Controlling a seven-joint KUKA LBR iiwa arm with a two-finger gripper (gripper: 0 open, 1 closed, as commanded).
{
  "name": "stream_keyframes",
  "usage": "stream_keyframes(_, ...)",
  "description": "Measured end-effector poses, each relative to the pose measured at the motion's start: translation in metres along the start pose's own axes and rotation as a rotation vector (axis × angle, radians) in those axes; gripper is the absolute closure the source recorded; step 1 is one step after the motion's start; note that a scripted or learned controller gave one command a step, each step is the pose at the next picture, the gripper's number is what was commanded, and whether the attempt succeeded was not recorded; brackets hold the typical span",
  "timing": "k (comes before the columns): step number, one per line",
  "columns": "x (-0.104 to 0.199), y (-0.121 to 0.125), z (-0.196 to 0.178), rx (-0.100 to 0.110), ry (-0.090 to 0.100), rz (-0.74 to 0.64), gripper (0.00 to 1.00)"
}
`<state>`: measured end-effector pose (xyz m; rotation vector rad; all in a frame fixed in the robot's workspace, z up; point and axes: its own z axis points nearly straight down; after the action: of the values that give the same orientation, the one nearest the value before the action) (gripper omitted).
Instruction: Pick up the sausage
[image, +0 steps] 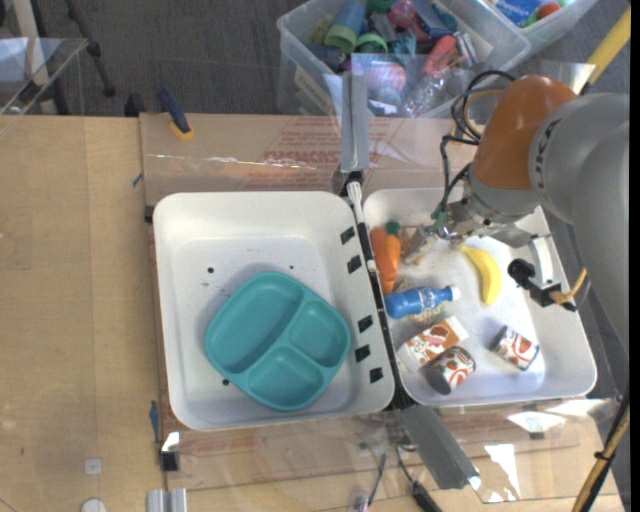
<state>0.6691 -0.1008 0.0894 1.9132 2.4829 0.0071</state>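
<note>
- Sausage: lies in the right bin, at its left wall, beside the bottle.
- Gripper: low, just right of the sausage; state cannot be told.
- Handling: probably light, smooth, rounded; grip across its middle.

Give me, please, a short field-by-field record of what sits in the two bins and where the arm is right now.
left bin: teal divided plate
right bin: carrot, blue bottle, banana, two small cartons, small can
sausage: cannot make out
arm: over the right bin's far side
gripper: low near the carrot and banana; nothing seen between its fingers
</note>
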Motion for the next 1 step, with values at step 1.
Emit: stream_keyframes(1, 0.0008, 0.0008, -0.0003, -0.003, -0.001, 0.161, 0.0)
